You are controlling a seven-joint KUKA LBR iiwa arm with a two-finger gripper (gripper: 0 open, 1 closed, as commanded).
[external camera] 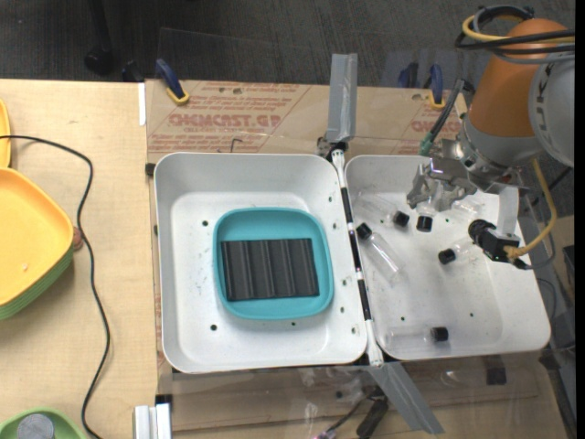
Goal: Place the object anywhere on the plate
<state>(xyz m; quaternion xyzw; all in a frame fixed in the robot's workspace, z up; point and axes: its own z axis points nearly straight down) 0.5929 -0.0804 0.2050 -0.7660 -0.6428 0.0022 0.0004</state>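
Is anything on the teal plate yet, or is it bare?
Bare: the teal plate in the left bin shows just its dark ribbed centre.

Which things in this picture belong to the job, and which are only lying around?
For the job:
- teal plate in the left bin
- hand over the right bin
- small black pieces there

Lying about:
- yellow dishes
- black cable
- blue clamp

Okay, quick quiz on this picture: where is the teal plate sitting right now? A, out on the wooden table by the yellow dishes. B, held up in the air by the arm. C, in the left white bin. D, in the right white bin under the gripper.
C: the teal plate lies flat in the middle of the left bin, while the gripper is over the right bin.
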